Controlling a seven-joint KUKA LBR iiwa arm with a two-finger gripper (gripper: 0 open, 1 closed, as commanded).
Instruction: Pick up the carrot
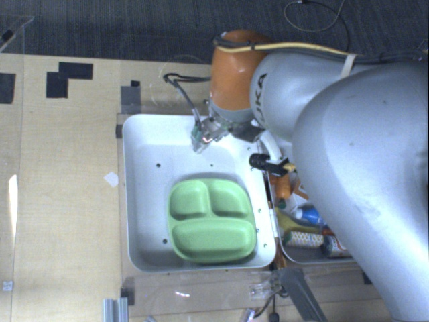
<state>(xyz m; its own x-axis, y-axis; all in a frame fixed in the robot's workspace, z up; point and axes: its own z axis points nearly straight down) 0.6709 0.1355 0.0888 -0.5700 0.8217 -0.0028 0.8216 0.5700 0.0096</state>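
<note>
An orange carrot [283, 188] lies in the right bin [289, 252], just past the divider between the bins, and the grey arm hides part of it. My gripper [203, 137] hangs over the far edge of the left bin [137, 200], well to the left of the carrot and away from it. The orange band of the arm sits directly above the gripper. Nothing can be seen held at the gripper's tip.
A green divided plate [211, 220] lies in the near half of the left bin. Beside the carrot, the right bin holds a blue-and-white object [309, 215], a yellow-green item [293, 221] and a striped packet [305, 239]. The bulky arm covers most of the right bin.
</note>
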